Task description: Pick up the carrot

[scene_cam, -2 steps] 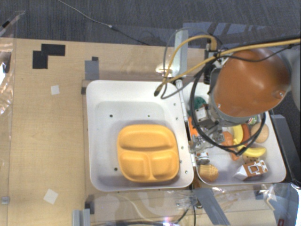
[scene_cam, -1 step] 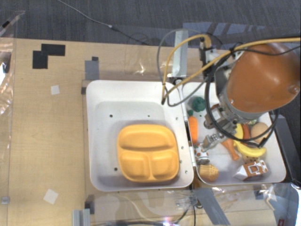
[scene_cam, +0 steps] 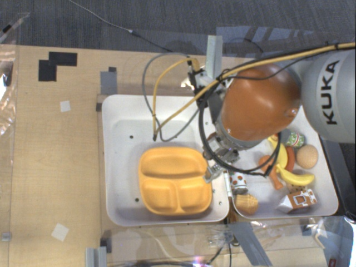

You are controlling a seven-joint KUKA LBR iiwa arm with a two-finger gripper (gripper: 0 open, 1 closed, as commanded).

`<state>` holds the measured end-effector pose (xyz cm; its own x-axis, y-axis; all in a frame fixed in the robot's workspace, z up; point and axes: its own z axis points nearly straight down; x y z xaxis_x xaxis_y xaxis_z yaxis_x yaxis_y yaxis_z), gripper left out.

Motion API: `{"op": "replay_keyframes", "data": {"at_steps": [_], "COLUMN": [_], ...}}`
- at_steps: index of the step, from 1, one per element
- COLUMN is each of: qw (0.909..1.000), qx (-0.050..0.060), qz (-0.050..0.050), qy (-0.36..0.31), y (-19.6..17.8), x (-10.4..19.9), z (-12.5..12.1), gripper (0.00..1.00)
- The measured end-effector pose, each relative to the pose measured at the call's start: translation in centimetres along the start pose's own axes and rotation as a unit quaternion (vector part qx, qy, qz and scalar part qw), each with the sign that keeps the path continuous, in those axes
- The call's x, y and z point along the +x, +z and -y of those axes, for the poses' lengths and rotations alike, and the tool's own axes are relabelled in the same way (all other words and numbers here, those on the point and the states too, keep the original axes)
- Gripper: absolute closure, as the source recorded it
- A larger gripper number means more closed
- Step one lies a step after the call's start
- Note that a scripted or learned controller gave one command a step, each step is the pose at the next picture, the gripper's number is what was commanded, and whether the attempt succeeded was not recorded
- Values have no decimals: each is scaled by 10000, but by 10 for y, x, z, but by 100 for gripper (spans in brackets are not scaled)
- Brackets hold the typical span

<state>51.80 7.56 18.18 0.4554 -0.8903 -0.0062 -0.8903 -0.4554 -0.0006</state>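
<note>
**Looking for the carrot, not holding it yet**

My arm [scene_cam: 261, 107] hangs low over the spot where the two white bins meet. My tool [scene_cam: 214, 171] sits under my orange wrist band, just by the edge of the yellow tray [scene_cam: 173, 179] in the left bin [scene_cam: 119, 149]. My wrist and its cables hide most of the tool, so I cannot tell what state it is in. I see nothing caught in it.

The carrot [scene_cam: 271, 168] is in the right bin [scene_cam: 328, 202]. It is the thin orange stick lying at a slant, touching the left side of the banana [scene_cam: 289, 168]. Part of it is tucked under my arm. Near it are a tan egg [scene_cam: 306, 157], a small round green and red thing [scene_cam: 293, 139], a little brown and white carton [scene_cam: 297, 199] and a pale orange cone-like toy [scene_cam: 247, 204].

I think I am at the reaching step. The pick is not done yet. Next I need to move right, over the carrot, line my tool up across the thin stick, go down and close on it. The banana is touching it, so I could bump or grab the banana by mistake.

The big black letters on my arm say KUKA [scene_cam: 330, 93]. The marks on the carton are too small to read.
</note>
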Motion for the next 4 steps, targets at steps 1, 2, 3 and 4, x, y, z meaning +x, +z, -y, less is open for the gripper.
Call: {"op": "replay_keyframes", "data": {"at_steps": [1,2,3,4], "qw": [9970,9922,9600,9515], "qx": [46,-6,28,9], "qz": [-25,-12,-27,-4], "qy": [-773,-1248,-2800,-3078], "y": [-79,2,-46,-15], "x": [-63,-68,-71,-147], "z": [35,-1,33,67], "gripper": [100,100,100,100]}}
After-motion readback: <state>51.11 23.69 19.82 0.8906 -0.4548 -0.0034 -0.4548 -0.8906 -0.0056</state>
